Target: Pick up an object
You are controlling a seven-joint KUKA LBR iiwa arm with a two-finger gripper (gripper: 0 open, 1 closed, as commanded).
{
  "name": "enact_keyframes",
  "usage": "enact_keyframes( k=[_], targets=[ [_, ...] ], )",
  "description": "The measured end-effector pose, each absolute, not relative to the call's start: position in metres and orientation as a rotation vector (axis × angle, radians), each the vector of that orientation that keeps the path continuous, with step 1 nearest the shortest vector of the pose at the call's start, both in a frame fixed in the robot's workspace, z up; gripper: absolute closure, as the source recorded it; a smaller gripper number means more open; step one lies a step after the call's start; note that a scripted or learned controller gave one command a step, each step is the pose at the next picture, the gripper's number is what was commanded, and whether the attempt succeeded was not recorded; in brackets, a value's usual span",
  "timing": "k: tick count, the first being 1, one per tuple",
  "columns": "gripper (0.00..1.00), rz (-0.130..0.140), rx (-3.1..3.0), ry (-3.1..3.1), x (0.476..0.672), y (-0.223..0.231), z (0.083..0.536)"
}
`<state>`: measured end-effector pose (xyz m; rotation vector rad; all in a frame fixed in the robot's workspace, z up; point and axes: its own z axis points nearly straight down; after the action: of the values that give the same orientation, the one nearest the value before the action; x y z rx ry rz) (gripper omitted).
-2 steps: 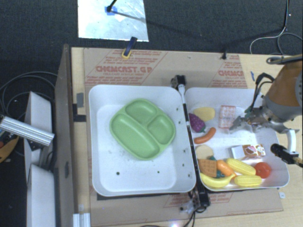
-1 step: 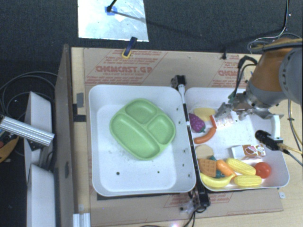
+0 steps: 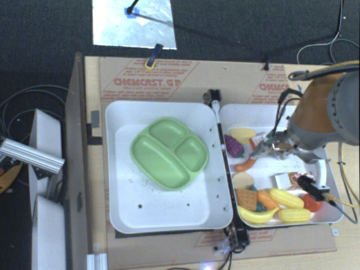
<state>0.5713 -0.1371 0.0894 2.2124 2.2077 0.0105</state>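
Arm reaches in over the right bin with its gripper low among the toy food. Landmark for what follows: the purple piece near that bin's left wall.

- Gripper sits just to the right of the purple piece, tip close above an orange carrot-like piece lying just below the landmark. Metal at the tip is a blur — cannot tell if it is released or clenched, and nothing can be seen held.
- Pale yellow piece just above the purple piece, touching or nearly so.
- Further below the landmark, toward the bin's near edge: a waffle-like square, 2 corn cobs, a banana, all crowded together.
- Left bin, well to the left of the landmark, holds a green divided plate with 3 compartments.

Judgement on the step: a grasp approach, target probably the carrot or the purple piece. To do it well, come straight down over 1 item only, straddle its narrow axis, and keep clear of the bin wall and the neighbouring pale piece; lift slowly, since round plastic may squirt out — check it is truly between the tips before rising.

Writing: "CHEMCAST GP" printed in red on the brown sheet above the left bin, repeated partly at the far right. No other text legible.
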Motion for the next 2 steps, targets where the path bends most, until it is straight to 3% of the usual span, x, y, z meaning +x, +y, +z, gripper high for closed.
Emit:
enact_keyframes(
  k=[1, 2],
  targets=[
    [0.00, 0.003, 2.222, 2.214, 0.485, -0.185, 0.086],
    [0.00, 0.003, 2.213, 2.226, 0.519, -0.163, 0.084]
  ],
)
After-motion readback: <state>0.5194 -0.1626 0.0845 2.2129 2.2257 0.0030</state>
